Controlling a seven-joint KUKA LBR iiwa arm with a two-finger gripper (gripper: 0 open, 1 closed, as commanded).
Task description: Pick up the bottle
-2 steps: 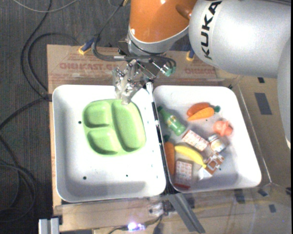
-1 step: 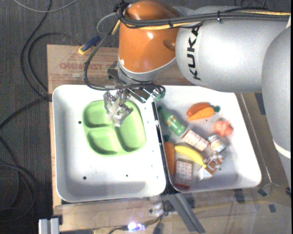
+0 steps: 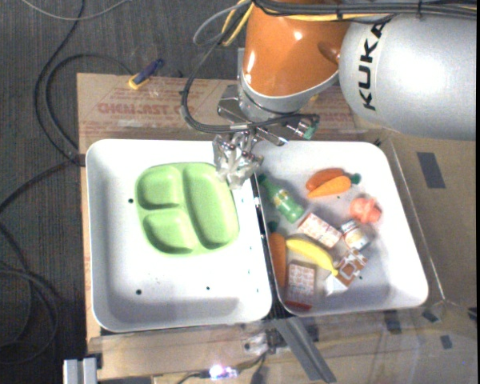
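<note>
From the camera view above the bench, the grey arm with its orange band (image 3: 292, 34) reached in from the right, and its 2-finger gripper (image 3: 237, 165) hung over the inner edge of the left white bin (image 3: 112, 214), just beside the light green plastic tray with 3 compartments (image 3: 188, 206). I could not tell whether the pincer stood apart or together; the metal there was a small bright tangle, and nothing showed clamped in it.

The small green plastic bottle with a darker cap (image 3: 284, 202) lay on its side, I think, in the right white bin (image 3: 400, 214), near the wall the 2 bins share, apart from the gripper and lower right of it. An orange toy carrot (image 3: 330, 182) lay just beyond it, a small printed carton (image 3: 318, 230) close below, and a yellow toy banana (image 3: 312, 254) further down.

To my eye the approach was not yet done. A good grasp would call for shifting across the divider, turning the pincer across the bottle's narrow body, and descending clear of the wall and the carton.
</note>
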